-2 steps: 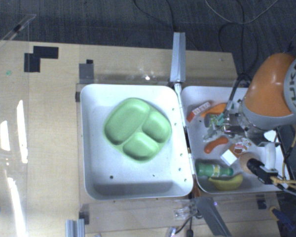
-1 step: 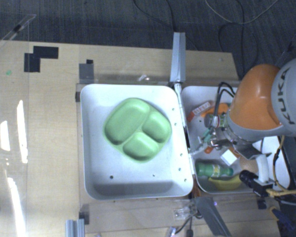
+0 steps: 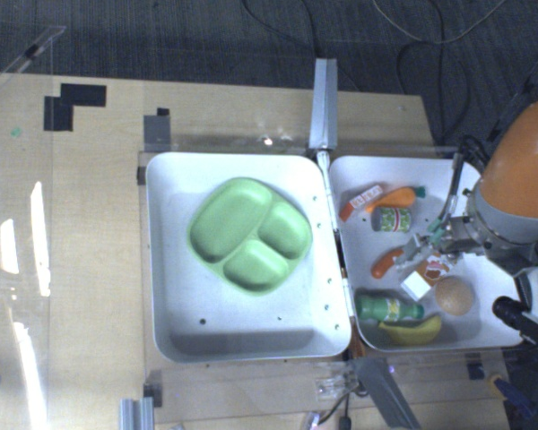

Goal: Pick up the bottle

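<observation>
From the camera above, the bottle (image 3: 390, 309) lies on its side in the right bin (image 3: 484, 337), near that bin's front-left corner, its long axis running left to right with the green cap end toward the divider. A banana (image 3: 411, 330) lies touching it on the front side. The gripper (image 3: 428, 243) hangs over the middle of the same bin, so the bottle lies forward and a little left of it, near but apart. An orange piece (image 3: 387, 262), a white tag (image 3: 416, 285) and a brown ball (image 3: 453, 296) sit between or beside the two. Whether the gripper grasps anything, I cannot tell. The green tray (image 3: 250, 233) fills the left bin (image 3: 166, 240).
</observation>
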{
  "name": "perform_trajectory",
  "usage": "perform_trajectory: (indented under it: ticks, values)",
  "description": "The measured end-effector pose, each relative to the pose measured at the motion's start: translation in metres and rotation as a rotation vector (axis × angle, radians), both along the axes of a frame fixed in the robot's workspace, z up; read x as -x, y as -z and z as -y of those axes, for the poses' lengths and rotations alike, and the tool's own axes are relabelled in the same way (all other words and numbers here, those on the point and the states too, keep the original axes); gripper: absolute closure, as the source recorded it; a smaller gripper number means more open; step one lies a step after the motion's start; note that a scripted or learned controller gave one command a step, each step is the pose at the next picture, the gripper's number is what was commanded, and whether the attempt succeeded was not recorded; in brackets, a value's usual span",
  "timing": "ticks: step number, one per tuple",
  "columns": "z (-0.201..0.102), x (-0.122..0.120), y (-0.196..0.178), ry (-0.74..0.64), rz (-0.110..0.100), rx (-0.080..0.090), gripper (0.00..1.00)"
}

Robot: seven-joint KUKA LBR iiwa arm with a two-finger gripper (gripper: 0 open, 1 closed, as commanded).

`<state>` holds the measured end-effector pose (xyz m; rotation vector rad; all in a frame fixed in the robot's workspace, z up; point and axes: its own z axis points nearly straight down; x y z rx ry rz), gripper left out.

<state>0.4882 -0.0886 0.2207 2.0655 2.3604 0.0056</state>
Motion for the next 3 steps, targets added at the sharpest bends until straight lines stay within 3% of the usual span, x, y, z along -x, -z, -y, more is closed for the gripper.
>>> perform_trajectory:
  ticks: [1,2,3]
  values:
    - [-0.090,0.001,0.037,-0.006,-0.003,-0.001,0.00]
    - [-0.066,-0.005,0.073,0.011,0.009,-0.028,0.00]
    - [-0.040,0.000,0.036,0.024,0.000,-0.001,0.00]
